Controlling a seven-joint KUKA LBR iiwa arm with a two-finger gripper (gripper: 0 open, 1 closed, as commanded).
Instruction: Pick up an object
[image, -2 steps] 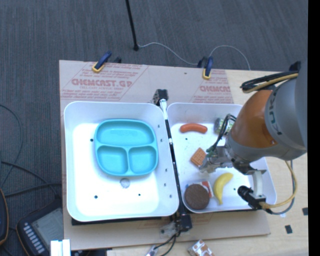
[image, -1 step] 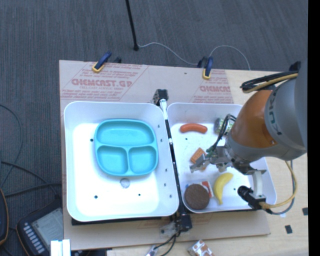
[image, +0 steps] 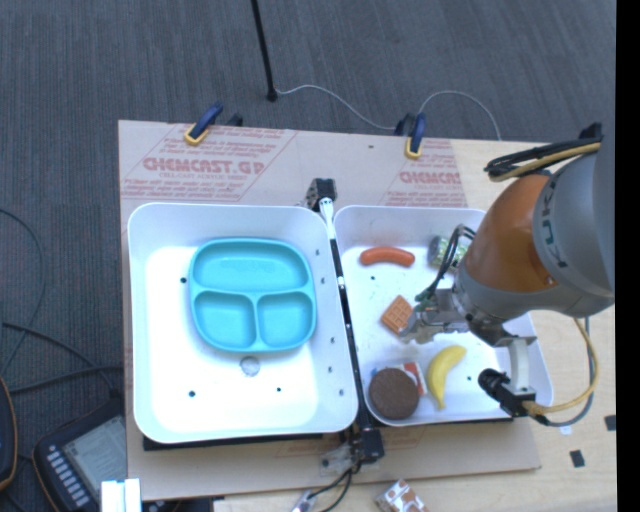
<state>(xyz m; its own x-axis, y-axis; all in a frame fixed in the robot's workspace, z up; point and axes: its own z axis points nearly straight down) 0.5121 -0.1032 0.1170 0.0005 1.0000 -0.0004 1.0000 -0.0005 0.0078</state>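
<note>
Arm's in over the right bin (image: 352, 300) now, reaching from the right, orange band clear to see. Gripper (image: 428, 325) is low, just beside the waffle piece (image: 397, 315) and just above the banana (image: 445, 368). Can't tell how it's set at the tip from here, too dark and tangled w/ cables.

Stuff on offer in that bin: hot dog (image: 387, 257) near the back, waffle piece mid, banana and the brown round cookie-looking thing (image: 394, 393) at the front, w/ something red tucked between those two. Small greenish item by the wrist, too hidden to name.

Left bin (image: 170, 400) has the blue divided plate (image: 253, 295), well apart from the action.

Closest target looks like the waffle piece, imo. To do it right: centre over it, come straight down, and straddle its short sides. Banana's near, so watch for nudging it. Waffle lies flat, so it's easy to skim over; go right down to the bin floor before closing.
</note>
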